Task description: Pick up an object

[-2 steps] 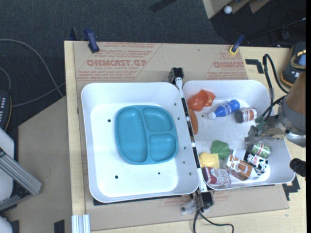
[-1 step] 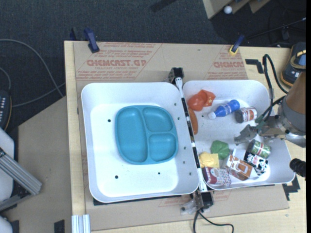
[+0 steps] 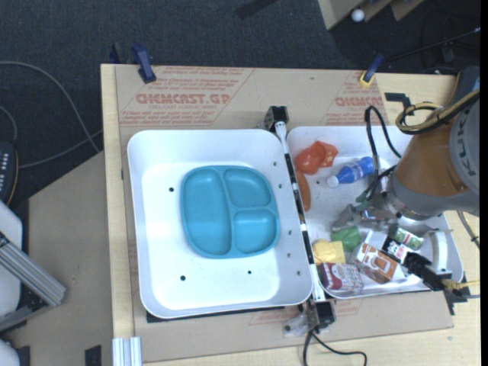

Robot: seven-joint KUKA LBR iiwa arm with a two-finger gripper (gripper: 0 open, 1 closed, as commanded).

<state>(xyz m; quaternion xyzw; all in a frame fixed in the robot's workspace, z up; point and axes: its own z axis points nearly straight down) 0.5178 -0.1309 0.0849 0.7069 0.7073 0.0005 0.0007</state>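
Observation:
The right bin (image 3: 335, 133) holds several loose objects. An orange-red soft item (image 3: 315, 157) lies at its far left, and a blue bottle (image 3: 352, 171) with a white cap rests beside it. Toward the front are a green item (image 3: 347, 237), a yellow block (image 3: 329, 252), a red-and-white packet (image 3: 343, 277) and a brown carton (image 3: 379, 264). My gripper (image 3: 352, 213) is low in the middle of this bin, just above the green item and below the bottle. The arm's orange band (image 3: 427, 166) and grey wrist hide the bin's right part.
The left bin (image 3: 152, 204) holds a blue divided plate (image 3: 229, 210) near its middle. A black clamp strip (image 3: 293, 197) runs between the two bins. Cables (image 3: 381, 139) loop over the right bin's far edge. Blue clips sit on the cardboard at the back.

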